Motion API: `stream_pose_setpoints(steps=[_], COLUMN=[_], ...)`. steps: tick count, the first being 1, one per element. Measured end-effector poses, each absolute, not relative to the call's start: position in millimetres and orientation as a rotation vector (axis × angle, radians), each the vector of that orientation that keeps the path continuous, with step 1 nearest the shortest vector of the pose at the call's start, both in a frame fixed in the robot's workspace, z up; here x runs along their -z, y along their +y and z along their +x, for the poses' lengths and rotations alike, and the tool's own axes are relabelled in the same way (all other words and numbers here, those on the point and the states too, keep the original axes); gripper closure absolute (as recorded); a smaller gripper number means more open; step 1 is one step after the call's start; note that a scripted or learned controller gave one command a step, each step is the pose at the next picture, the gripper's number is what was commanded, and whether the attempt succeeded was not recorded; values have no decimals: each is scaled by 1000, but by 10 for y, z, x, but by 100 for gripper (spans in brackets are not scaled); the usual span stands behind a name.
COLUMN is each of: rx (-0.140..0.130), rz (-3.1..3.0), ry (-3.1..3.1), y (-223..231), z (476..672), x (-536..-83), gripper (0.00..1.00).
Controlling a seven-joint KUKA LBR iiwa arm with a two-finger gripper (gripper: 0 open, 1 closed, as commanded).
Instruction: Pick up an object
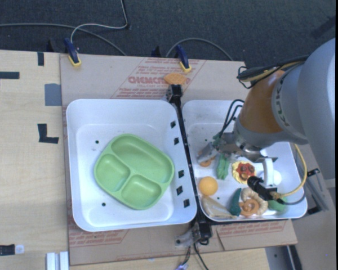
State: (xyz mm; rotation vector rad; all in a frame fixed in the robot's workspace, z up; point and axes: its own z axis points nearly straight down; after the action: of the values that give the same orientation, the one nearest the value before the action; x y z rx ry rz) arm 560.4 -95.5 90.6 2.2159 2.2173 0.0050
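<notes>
In the right bin [198,121] lie several toy foods: an orange ball [208,185], a green pod-like piece [222,165], a yellow and red piece [244,171], a ring-shaped pastry [250,206] and a dark green piece [236,201]. My gripper [214,151] reaches down into this bin from the right, just above the green piece and a small brownish item [205,162]. The grey arm with its orange band [259,103] hides the bin's right part.
The left bin [79,122] holds a green divided plate [134,171]. A black divider with clips [182,145] runs between the bins. Blue clamps [72,52] and cables lie along the cardboard's far edge.
</notes>
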Motion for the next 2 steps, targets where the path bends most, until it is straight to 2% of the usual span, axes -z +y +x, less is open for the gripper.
stream_pose_setpoints(steps=[2], rx=[-8], rz=[2216], ry=[2221], y=[-1049], z=[5788], x=[-885], gripper=[0])
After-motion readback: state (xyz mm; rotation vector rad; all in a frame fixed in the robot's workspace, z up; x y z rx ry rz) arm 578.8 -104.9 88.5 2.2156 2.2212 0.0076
